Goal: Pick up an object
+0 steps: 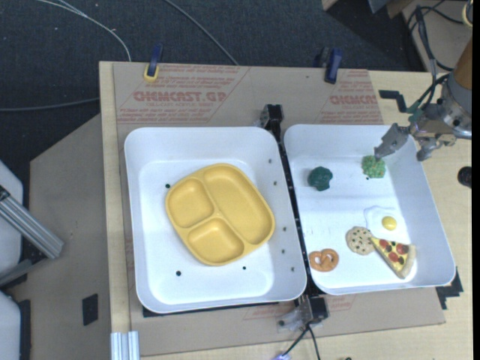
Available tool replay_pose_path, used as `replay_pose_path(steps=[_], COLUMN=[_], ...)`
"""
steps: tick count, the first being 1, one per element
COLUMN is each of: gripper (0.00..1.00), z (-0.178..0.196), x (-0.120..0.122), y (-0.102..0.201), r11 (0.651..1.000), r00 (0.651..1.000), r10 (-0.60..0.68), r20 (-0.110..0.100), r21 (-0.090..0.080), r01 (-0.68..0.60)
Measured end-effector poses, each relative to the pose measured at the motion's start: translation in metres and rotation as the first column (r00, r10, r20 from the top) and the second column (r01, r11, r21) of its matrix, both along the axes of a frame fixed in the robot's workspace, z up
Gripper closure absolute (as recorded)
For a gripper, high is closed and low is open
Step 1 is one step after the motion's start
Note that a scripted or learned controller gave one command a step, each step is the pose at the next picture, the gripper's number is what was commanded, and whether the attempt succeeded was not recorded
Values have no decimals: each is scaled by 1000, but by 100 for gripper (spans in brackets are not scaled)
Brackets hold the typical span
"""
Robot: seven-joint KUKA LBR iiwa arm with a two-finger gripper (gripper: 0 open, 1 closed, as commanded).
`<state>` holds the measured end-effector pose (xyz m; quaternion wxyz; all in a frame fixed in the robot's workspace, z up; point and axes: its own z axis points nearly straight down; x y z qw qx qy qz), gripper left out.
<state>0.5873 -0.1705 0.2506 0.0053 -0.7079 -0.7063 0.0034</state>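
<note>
The right bin [427,193] holds several toy foods: a dark green broccoli [321,177], a light green broccoli [373,166], a fried egg [384,220], a cookie [360,240], a pretzel [324,259] and a pizza slice [395,256]. My gripper [406,147] hangs over the bin's far right corner. It is open with nothing between its fingers. Its left fingertip [388,144] is just above and to the right of the light green broccoli.
In the left bin [142,201] lies a yellow divided plate [219,213]. Black clamps [273,117] join the bins at the middle. Blue clips [331,63] hold the cardboard base at the far edge. Cables run near the arm at the right.
</note>
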Motion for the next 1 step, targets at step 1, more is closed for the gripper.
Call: replay_pose_path(steps=[1], gripper=[0], z=[6], x=[2], y=[0], r11=[1000], r00=[1000], r10=[3], r20=[11], r21=[-2], r01=[-3])
